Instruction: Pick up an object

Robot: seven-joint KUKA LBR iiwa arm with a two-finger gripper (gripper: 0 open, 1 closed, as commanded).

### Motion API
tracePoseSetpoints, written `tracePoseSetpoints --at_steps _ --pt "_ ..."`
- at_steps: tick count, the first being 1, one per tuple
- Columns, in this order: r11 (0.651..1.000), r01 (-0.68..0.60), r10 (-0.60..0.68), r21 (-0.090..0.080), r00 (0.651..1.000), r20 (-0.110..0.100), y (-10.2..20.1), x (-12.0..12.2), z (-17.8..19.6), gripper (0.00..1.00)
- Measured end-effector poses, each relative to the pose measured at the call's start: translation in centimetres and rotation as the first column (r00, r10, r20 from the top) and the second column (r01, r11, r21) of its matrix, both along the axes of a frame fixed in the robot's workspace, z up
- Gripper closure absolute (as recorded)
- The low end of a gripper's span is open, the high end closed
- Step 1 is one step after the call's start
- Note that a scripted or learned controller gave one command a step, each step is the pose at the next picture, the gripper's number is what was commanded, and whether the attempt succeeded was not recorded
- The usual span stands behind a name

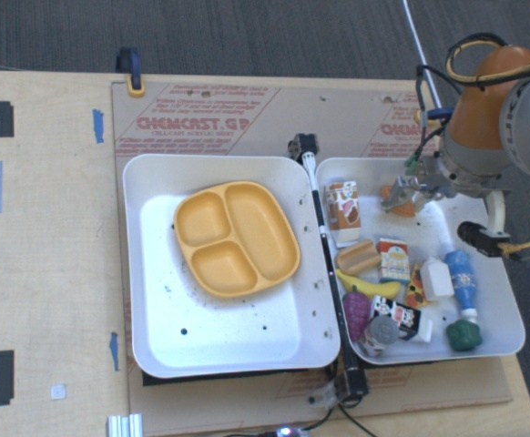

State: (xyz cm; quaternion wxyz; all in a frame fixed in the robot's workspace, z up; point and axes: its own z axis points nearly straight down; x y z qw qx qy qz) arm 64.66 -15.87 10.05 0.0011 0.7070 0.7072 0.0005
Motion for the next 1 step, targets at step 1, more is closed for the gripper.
tracePoseSetpoints --at_steps 1 --pt "1.000 -0.001 0.001 0.001 1.000 0.000 8.36 0.91 12.19 1.00"
